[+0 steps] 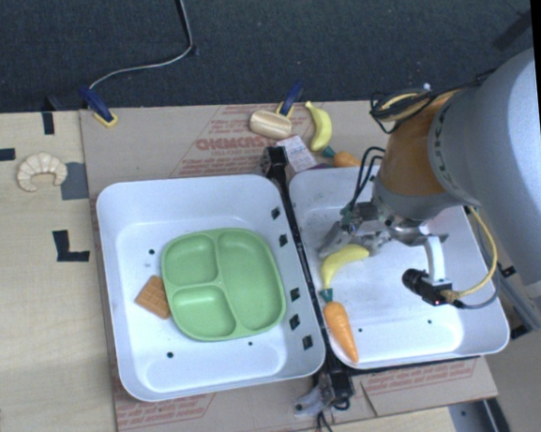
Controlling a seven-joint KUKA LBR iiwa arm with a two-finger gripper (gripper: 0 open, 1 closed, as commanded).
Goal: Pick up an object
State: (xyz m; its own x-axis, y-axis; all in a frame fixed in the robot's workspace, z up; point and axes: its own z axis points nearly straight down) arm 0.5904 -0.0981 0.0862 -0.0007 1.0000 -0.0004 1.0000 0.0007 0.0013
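Divided plate (225,282) in left bin (121,233), carrot (341,330) (near front) in right bin (469,329)

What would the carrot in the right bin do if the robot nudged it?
The carrot looks like smooth moulded plastic, so probably light and stiff. Its round, tapered body would likely roll in a curve. It lies against the bin's left wall, which may stop it.

A single fixed camera looks down at a slant on the bench, taking in both shallow white plastic bins (127,298) side by side, the grey arm (490,144) entering from the right.
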